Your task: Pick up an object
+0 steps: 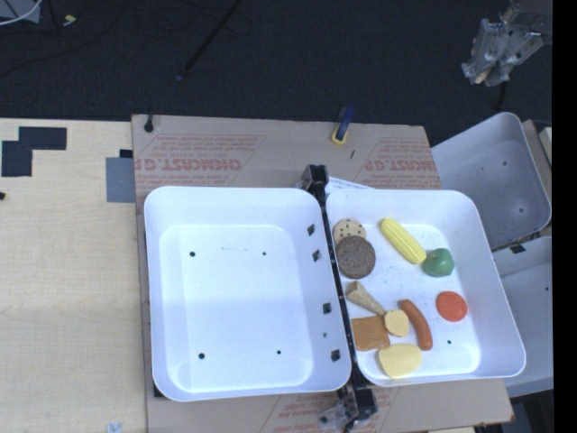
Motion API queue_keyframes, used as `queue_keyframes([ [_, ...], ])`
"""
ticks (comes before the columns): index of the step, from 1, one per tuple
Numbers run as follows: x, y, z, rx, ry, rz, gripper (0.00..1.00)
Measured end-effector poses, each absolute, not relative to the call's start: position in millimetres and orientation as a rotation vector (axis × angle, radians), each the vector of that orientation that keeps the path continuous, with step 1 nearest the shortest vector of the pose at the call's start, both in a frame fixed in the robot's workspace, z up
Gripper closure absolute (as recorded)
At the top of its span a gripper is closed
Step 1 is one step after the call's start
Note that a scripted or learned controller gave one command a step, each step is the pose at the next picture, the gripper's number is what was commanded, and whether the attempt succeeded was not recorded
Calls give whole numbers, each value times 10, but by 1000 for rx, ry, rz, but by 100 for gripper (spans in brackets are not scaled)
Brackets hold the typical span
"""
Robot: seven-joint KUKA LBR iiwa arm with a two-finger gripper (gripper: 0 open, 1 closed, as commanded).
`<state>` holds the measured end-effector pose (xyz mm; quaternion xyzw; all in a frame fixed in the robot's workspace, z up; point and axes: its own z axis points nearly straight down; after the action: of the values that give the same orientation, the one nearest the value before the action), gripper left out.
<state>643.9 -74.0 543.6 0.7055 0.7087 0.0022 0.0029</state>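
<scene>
The right bin (487, 242) holds several toy foods. Among them are a yellow corn cob (402, 240), a green fruit (439, 262), a red tomato (452, 306), a sausage (416, 323), a dark round patty (355, 256), a pale cracker (346, 230), a brown toast slice (370, 333) and a yellow lump (399, 361). My gripper (491, 61) hangs high at the top right, well above and behind the right bin, far from every item.
The left bin (171, 242) sits beside the right one on a cardboard sheet (234, 156). A black hinge strip (329, 278) runs between the bins. A grey metal plate (491, 170) lies to the right, and a blue-yellow clip (342, 126) sits at the cardboard's far edge.
</scene>
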Motion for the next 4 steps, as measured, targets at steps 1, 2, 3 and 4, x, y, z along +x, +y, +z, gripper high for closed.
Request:
queue_keyframes([
  [1,6425,-231,3793,2228,2237,-18,100],
  [2,6443,-288,4711,2214,2222,7,100],
  [3,6352,-263,5427,2216,2222,6,100],
  [4,6195,279,3835,2228,2238,-22,100],
])
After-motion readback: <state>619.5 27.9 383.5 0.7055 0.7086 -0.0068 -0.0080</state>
